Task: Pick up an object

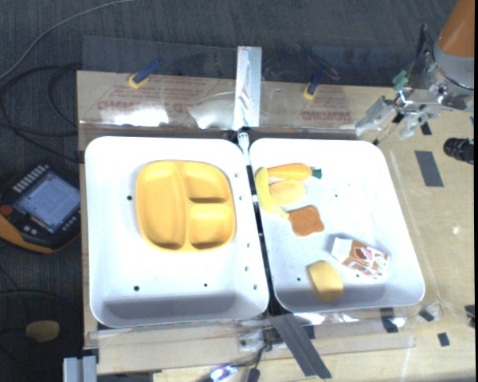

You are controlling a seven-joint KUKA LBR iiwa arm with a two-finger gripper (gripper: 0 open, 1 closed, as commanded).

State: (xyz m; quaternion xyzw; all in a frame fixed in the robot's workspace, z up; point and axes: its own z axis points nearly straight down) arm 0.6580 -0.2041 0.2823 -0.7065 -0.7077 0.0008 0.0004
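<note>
The right bin [398, 213] holds several toy foods. An orange carrot [289, 170] lies at its far left, with a yellow banana [263, 196] and a pale orange piece [287, 189] beside it. An orange-brown slab [306, 221] sits mid-bin, and a white printed packet [359, 258] and a yellow block [326, 280] lie near the front. My gripper [389, 124] hangs outside the bin past its far right corner, above the bench. It is open with nothing between its fingers.
The left bin [111, 277] holds a yellow divided plate [185, 205]. Clear plastic sheets with blue and yellow clamps [144, 73] stand behind both bins. A handheld pendant [33, 207] lies on the floor at left.
</note>
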